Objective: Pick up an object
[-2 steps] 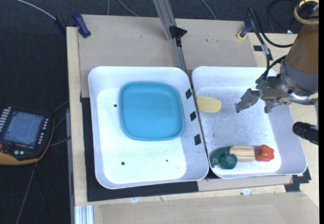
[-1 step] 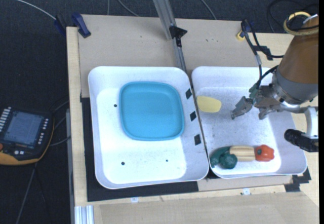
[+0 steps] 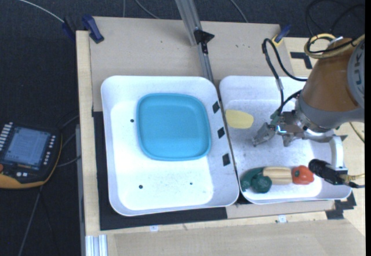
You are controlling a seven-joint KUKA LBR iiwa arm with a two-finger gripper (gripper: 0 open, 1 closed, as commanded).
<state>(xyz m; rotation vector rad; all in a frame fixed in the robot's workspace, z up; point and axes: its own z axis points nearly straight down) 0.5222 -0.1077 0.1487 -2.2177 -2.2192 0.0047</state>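
The grey arm with its orange band (image 3: 329,78) reaches in from the right and bends down over the right-hand shallow white bin (image 3: 255,90), its two-finger gripper (image 3: 274,135) hanging low above the bin's bare middle floor with the fingers spread apart and nothing between them. Nearest the camera, along that bin's front wall, lie a dark green rounded toy vegetable (image 3: 256,181), a tan wooden cylinder-shaped piece (image 3: 277,175) touching it, and a red tomato-like toy (image 3: 302,175) at the cylinder's other end; all three sit apart from the gripper, on its near side. A black cable plug (image 3: 324,171) hangs from the wrist just beside the red toy. Farther back, a pale yellow flat oval piece (image 3: 239,119) rests near the bin's left wall, left of the fingers. In the left-hand white bin (image 3: 116,133) lies a light blue square plastic plate (image 3: 173,126).
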